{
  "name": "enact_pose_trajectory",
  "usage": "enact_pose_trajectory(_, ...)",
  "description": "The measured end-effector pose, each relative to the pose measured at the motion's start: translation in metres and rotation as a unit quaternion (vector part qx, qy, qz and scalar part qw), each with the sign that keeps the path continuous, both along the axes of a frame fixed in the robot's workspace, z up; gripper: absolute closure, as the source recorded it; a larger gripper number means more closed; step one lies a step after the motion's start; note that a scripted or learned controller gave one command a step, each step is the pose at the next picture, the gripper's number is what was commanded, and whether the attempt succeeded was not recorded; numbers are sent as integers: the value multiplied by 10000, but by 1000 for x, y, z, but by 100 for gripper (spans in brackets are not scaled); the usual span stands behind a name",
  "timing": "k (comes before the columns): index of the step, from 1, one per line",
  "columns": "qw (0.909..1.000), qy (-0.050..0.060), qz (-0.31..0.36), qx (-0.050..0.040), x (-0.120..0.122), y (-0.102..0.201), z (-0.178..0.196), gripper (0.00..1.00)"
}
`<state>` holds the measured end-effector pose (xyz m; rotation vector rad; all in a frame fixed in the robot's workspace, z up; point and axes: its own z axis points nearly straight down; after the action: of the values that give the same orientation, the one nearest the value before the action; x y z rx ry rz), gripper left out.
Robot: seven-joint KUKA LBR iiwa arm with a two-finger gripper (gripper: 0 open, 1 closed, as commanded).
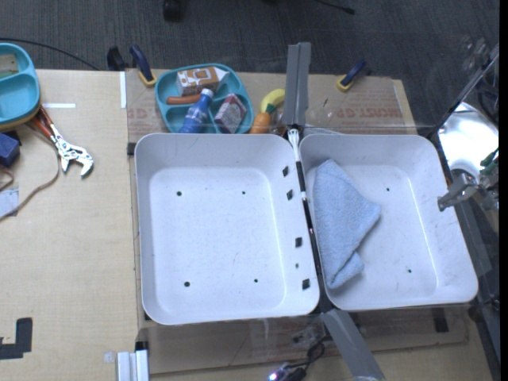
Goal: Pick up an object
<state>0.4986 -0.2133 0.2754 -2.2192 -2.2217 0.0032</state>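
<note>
A light blue cloth (341,217) is lying crumpled along the left side of the right bin (444,292), while faint red lettering on the cardboard (373,111) behind is staying too blurred to read.

Arm (468,140) is at the far right edge of the view, about mid-height, with little of it in frame. The visible part is a pale, rounded, shiny section, overexposed and blurry, so no joints or the orange band can be made out. A thin dark strut-like line runs up and to the right from it toward the top right corner. The gripper (454,195) is just below and slightly left of the bright section. It is a small grey piece pointing left and low near the right edge. It is too small and blurred to read its state. Nothing can be seen held in it.
</note>
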Motion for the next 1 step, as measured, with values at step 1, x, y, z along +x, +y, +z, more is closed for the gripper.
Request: enact_pose_trajectory(1,9997,6,-260,3,21,43,-94,0)
